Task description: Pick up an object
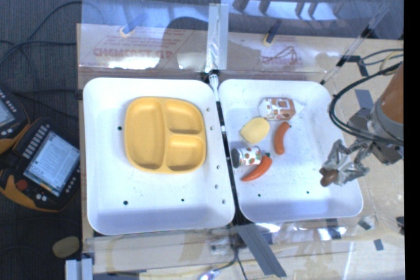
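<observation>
My gripper [342,167] hangs low over the right side of the right bin [308,206], on the grey arm coming in from the right. A small brown thing [327,177] sits at its tip; whether it is held is unclear. To the left in the same bin lie a white and orange packet [277,108], a yellow lemon-like piece [254,130], an orange sausage shape [281,138], a small printed can [247,156] and a red-orange pepper [257,169]. These five lie well apart from the gripper.
The left bin [105,206] holds a yellow divided plate [165,134]. A raised rim [223,141] divides the two bins. Black cables [341,101] loop over the right bin's far right corner. A handheld controller [39,160] lies off the bench at the left.
</observation>
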Robot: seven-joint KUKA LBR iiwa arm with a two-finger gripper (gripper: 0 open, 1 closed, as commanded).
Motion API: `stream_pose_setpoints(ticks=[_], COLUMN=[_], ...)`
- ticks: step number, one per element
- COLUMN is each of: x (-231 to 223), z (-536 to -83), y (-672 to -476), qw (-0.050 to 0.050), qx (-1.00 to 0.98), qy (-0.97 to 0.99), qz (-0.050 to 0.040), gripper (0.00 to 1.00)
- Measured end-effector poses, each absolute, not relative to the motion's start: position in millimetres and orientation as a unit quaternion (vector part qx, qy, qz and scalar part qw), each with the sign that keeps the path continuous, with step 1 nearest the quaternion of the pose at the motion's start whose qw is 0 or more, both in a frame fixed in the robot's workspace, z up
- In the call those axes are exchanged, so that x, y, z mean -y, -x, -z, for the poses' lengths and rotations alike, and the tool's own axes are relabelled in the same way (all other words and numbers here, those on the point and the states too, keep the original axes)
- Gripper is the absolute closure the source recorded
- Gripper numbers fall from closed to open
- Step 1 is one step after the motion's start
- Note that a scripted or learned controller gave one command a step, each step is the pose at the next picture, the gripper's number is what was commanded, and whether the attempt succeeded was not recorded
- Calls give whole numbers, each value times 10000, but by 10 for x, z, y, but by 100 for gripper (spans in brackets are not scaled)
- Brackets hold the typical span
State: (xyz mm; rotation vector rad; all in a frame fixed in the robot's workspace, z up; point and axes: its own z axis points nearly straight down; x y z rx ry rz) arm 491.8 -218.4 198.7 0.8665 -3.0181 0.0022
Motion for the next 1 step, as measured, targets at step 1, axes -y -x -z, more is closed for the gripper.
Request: stream_pose_setpoints(ticks=[1], x=[2212], z=[-2427], y=[-5126], qw=[-23], qx=[8912], qy=[-4537], qz=[12], gripper=[100])
